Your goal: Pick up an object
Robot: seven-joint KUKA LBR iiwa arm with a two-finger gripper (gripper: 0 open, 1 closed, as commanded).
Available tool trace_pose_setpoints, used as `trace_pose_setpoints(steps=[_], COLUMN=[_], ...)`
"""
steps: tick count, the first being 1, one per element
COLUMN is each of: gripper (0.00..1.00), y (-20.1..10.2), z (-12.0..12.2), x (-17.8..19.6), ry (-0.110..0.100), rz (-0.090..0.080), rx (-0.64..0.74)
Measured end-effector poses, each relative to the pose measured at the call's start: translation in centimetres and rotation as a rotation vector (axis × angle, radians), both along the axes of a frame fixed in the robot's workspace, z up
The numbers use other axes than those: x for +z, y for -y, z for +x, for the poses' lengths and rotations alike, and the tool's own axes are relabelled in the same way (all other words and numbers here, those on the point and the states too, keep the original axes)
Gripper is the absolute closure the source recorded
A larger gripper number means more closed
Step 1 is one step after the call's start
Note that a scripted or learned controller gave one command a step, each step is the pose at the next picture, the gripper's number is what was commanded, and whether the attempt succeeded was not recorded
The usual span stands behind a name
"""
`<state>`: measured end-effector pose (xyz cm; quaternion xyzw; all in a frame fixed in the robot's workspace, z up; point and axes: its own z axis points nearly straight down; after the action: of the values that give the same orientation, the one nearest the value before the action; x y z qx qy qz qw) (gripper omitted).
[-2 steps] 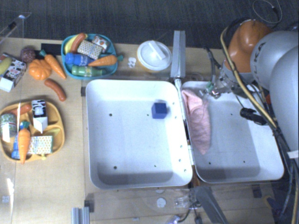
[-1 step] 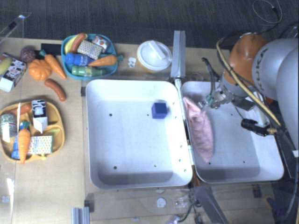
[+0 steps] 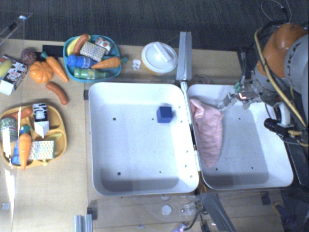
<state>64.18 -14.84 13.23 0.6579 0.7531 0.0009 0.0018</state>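
A small blue cube (image 3: 164,113) lies in the left bin (image 3: 104,129), toward its upper right. A crumpled pink cloth (image 3: 207,129) lies along the left wall of the right bin (image 3: 256,168). My gripper (image 3: 235,102) hangs over the upper part of the right bin, just right of the cloth's top end. Its fingers stand open with nothing between them. The grey arm with its orange band (image 3: 282,42) comes in from the upper right.
A metal divider (image 3: 183,57) stands behind the seam between the bins. On the bench to the left are a blue bowl of toy food (image 3: 91,57), a yellow tray of toys (image 3: 31,137), a white lid (image 3: 159,57) and loose toy vegetables (image 3: 48,71).
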Motion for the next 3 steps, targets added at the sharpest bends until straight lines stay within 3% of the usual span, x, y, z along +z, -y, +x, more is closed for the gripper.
trace_pose_setpoints(steps=[1,2,3], gripper=[0.00,0.00,0.00], y=[-2.9,-5.7,2.1], z=[-1.7,-4.1,-7.8], x=[-4.2,-4.1,7.1], ry=[0.009,0.013,0.003], rz=[-0.001,-0.004,-0.002], rx=[0.101,0.228,0.202])
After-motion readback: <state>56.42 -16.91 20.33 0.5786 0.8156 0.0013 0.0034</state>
